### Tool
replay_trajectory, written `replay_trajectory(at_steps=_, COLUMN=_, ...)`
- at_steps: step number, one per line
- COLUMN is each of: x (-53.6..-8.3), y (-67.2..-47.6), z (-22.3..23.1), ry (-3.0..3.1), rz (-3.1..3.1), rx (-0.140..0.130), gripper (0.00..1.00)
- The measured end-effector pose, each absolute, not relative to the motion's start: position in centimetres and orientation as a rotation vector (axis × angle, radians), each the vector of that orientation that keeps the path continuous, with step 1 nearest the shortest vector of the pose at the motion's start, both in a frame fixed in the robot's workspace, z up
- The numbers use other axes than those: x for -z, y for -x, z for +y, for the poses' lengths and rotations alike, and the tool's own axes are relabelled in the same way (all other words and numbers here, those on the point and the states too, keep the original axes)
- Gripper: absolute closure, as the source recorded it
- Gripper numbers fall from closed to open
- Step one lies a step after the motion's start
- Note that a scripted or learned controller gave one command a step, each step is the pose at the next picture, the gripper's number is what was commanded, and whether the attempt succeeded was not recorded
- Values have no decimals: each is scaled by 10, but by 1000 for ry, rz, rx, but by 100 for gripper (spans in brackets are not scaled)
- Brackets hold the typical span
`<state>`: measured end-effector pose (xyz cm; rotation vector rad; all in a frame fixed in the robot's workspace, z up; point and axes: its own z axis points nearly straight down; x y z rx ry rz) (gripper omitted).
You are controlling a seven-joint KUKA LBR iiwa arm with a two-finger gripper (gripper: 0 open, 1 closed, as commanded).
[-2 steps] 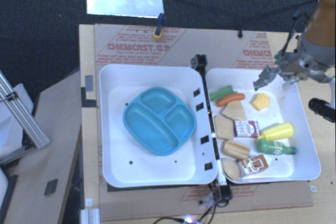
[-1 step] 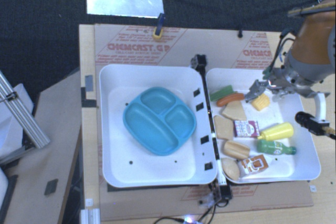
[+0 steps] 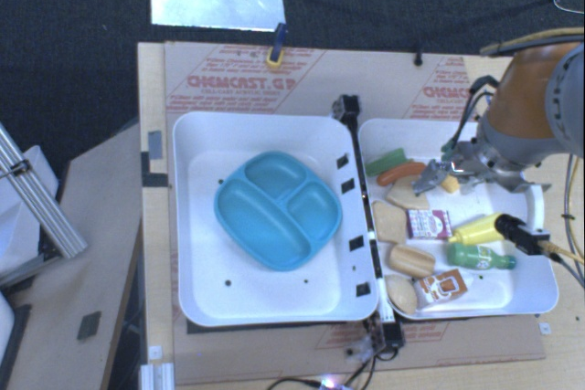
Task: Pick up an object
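My gripper point(image 3: 440, 175) hangs low over the upper middle of the right bin point(image 3: 539, 288), with the arm reaching in from the right. A small yellow piece point(image 3: 450, 184) lies right at its tip; I cannot tell whether it is held. Just left of the gripper lie a green vegetable point(image 3: 386, 162), an orange sausage point(image 3: 403, 172) and a tan bread slice point(image 3: 399, 194). Below it sit a maroon packet point(image 3: 428, 223), a yellow bottle point(image 3: 477, 230) and a green bottle point(image 3: 482, 258).
A bun point(image 3: 411, 261), a brown packet point(image 3: 441, 286) and a round roll point(image 3: 399, 292) lie near the right bin's front. The left bin point(image 3: 196, 279) holds a blue divided plate point(image 3: 277, 208). A black-clipped divider point(image 3: 358, 196) separates the bins.
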<state>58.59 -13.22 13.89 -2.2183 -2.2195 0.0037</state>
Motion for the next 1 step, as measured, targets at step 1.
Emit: replay_trajectory(at_steps=1, x=-90, y=-588, z=-132, ry=2222, rz=-2223, rx=6, gripper=0)
